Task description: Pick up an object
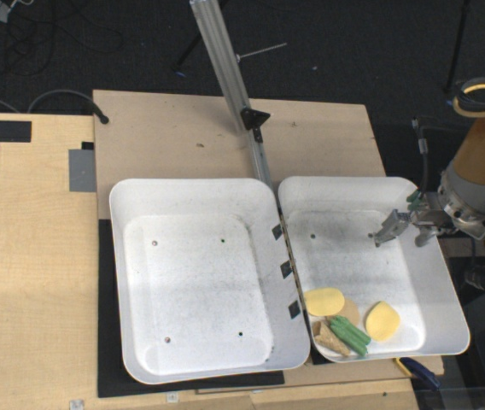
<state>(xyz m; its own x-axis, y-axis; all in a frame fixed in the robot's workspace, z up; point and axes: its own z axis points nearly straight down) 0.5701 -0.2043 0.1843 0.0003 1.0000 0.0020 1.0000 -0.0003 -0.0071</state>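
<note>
Objects (349,321) apart from open, empty hand (405,229)

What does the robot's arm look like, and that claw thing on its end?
The arm is a rounded grey body with an orange band above the wrist. Its gripper is a small grey metal piece with two thin fingers and a touch of green near its base.

A robotics lab: two white bins (200,220) on a plywood bench (311,135); an aluminium strut (221,49) rising from the bench's far edge; loose cables (20,7) on dark floor.
</note>
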